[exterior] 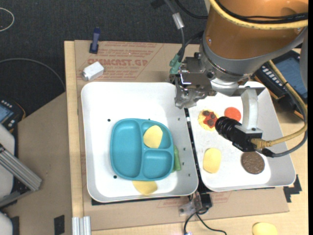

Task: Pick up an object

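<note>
A yellow piece [145, 186] lies at the left bin's [95, 131] front edge, just beside a teal divided tray [128, 150] holding another yellow piece [153, 136]. In the right bin [276, 173] a brown disc [253, 163] and orange ball [233, 113] lie ungrasped; nothing looks lifted. Beyond, the hand [188, 94] hangs over the bins' divide; its grip cannot be told.

We read only faded red print on the cardboard [128, 58] behind the bins, roughly "SUNCAST.G…" in large letters, with smaller lines around it too blurred to make out.
</note>
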`<move>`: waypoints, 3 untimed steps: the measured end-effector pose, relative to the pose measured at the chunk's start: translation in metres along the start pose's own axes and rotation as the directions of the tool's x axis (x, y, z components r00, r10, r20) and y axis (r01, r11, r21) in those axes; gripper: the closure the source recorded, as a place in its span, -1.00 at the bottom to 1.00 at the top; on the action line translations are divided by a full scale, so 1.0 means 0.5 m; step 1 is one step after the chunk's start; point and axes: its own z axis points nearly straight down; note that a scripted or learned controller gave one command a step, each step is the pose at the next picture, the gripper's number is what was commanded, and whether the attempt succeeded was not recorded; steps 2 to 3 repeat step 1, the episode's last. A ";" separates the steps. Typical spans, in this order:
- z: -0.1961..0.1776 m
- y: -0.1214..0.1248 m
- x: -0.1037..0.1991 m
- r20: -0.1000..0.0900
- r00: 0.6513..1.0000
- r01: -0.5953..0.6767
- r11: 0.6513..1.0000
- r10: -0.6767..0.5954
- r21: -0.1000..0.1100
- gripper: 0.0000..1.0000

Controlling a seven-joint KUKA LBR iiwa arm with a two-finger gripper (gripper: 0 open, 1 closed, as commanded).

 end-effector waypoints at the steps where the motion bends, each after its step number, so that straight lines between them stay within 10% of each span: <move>1: 0.164 -0.004 -0.030 0.004 1.000 -0.003 1.000 0.003 0.015 1.00; 3: 0.164 -0.004 -0.030 0.004 1.000 -0.003 1.000 0.003 0.015 1.00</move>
